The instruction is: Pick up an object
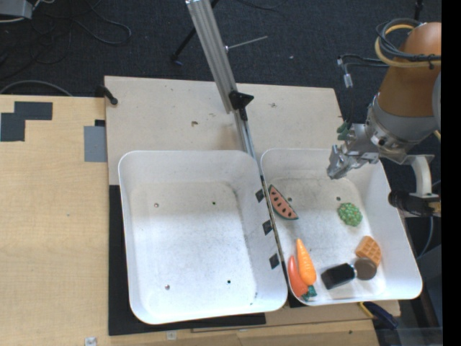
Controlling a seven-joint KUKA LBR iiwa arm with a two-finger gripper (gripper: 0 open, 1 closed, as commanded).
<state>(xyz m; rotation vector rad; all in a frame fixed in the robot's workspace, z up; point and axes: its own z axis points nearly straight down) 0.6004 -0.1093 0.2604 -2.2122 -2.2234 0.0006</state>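
We see the gripper (338,166) over the right bin (392,215), which has a watermelon slice (282,203), a carrot (305,262) and a waffle (368,250).

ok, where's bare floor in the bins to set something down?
Left bin: its whole floor is bare. Right bin: free patch at the far end under the gripper, bordered by the watermelon slice and green piece. Crowded near end: carrot, black block, waffle.

2 white bins (189,166); 1 watermelon slice (283,203), 1 carrot (305,262), 1 green lump (350,214), 1 waffle (368,250), 1 black block (337,275).
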